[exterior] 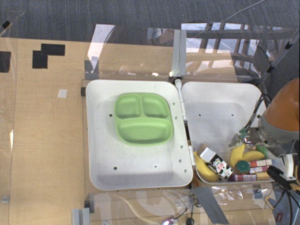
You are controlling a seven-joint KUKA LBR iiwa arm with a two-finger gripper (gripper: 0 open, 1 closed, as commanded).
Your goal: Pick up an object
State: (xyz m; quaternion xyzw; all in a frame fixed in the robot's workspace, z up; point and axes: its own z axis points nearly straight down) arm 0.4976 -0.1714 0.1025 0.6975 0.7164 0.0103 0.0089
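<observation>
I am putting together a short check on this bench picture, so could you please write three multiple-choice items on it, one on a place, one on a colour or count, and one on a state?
1. Where does the divided plate lie?
A. in the left bin
B. in the right bin
C. on the wooden bench

2. What colour is the divided plate?
A. red
B. blue
C. light green

3. How do the objects in the right bin lie?
A. spread evenly over the floor
B. crowded into the near corner
C. stacked on the plate

Answers:
1 A: the plate sits mid-floor in the left bin.
2 C: all three compartments are light green.
3 B: the bananas, the small boxes and the rest huddle in the near corner by the arm.
</observation>
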